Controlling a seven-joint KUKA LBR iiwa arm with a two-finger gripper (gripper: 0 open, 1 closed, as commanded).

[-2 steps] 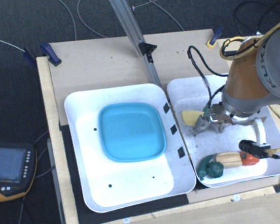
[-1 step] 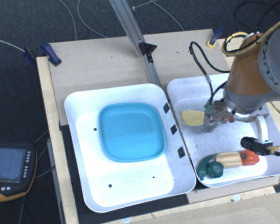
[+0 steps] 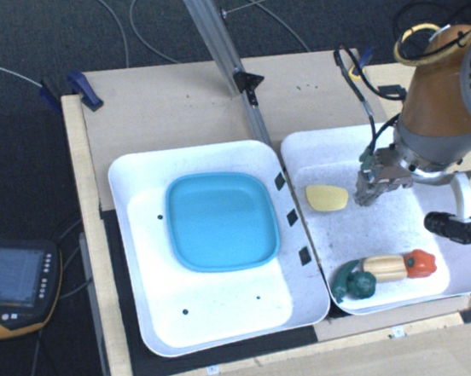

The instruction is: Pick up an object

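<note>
A single grey robot arm (image 3: 457,102) reaches in from the right edge of the camera view, an orange band (image 3: 436,79) wrapping it above the wrist. It bends downward and to the left — ending in a dark two-finger pincer (image 3: 372,191), held low and pointing down.

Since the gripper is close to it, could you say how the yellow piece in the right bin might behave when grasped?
The yellow piece looks low and flat, so tipping or rolling seems unlikely. Its rounded, smooth-looking edges might slip between fingers. It lies apart from the gripper, so a push would probably slide it.
</note>
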